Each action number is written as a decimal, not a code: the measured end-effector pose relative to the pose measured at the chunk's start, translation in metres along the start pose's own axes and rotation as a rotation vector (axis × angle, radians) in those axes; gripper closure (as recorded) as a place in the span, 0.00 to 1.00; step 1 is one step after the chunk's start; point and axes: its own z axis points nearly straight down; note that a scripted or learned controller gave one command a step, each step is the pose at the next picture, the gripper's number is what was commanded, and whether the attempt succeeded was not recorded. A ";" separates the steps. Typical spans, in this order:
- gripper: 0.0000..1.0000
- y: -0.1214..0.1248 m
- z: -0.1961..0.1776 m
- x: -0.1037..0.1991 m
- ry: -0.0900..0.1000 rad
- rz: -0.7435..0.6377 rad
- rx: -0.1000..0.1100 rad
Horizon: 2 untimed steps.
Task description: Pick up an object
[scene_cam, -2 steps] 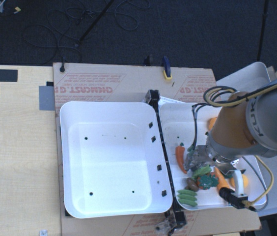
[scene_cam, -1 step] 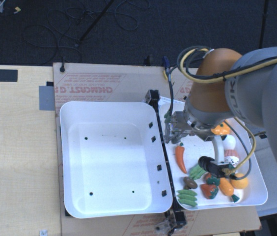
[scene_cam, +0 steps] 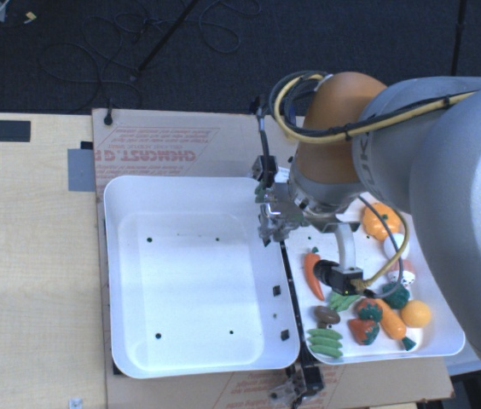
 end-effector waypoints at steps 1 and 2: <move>1.00 0.035 -0.193 -0.009 -0.001 0.003 -0.020; 1.00 0.039 -0.121 -0.055 -0.003 0.008 0.007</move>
